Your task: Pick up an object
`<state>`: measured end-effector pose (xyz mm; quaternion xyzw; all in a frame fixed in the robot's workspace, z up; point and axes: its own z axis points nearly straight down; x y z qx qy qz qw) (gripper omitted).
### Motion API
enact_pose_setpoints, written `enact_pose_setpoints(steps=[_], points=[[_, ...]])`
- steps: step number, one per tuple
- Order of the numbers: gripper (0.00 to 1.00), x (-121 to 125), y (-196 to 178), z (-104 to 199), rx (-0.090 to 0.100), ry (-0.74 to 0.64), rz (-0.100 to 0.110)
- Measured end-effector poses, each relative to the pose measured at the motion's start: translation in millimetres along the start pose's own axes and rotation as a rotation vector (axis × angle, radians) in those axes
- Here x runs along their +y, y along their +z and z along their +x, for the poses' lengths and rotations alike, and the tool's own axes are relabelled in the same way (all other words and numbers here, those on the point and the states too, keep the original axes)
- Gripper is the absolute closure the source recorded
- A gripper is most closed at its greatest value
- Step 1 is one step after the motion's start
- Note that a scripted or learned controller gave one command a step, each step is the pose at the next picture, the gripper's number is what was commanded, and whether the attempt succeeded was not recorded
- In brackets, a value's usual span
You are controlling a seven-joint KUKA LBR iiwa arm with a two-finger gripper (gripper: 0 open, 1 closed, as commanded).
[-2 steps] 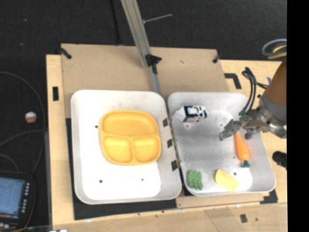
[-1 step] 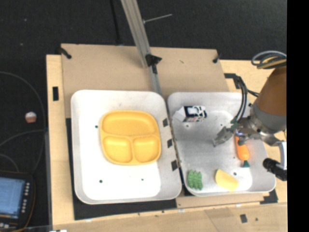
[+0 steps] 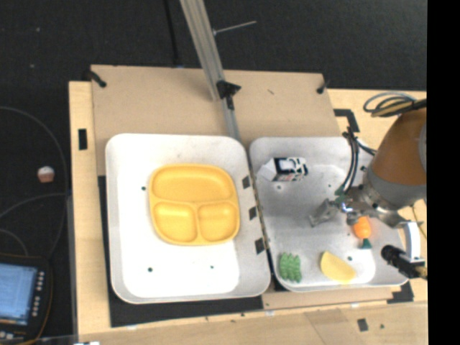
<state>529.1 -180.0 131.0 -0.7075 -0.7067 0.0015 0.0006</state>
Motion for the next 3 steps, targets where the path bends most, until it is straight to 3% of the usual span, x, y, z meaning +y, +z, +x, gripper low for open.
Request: enact_pose_setpoints(steps=[1,3], points=[[1.00,2.3,-14.0,-1.0,0.000,0.004,-0.008],[1.00,4.2,-123.4,1.7,-0.002,-0.005,-0.013]])
